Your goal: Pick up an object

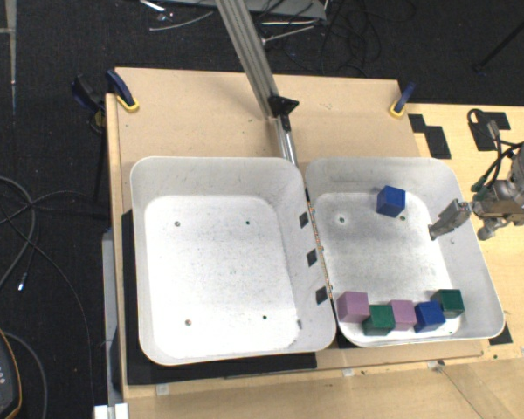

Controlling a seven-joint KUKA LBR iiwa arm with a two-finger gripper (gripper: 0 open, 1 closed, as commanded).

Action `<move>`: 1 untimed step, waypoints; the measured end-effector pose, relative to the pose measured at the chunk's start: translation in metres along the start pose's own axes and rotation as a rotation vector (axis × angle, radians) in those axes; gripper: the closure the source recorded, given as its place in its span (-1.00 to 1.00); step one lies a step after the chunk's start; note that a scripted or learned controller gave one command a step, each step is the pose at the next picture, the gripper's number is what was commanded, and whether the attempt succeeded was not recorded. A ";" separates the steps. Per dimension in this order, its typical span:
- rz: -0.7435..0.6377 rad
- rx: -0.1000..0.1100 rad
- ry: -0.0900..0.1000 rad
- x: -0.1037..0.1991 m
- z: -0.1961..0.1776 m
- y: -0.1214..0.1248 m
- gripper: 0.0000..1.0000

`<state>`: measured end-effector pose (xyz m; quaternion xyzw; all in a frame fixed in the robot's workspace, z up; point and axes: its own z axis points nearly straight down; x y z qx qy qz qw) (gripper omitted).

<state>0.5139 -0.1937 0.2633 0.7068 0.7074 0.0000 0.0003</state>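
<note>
Two white bins (218, 177) on tan bench (201, 112), black floor (44, 103), cables (17, 225)

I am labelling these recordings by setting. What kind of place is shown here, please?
Probably a robotics lab or test bench, not a home. A wooden bench carries two white bins, one holding small coloured cubes; a gripper reaches in, and loose cables lie on dark carpet.
</note>
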 end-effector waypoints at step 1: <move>-0.004 -0.001 -0.001 -0.008 0.057 0.095 -1.00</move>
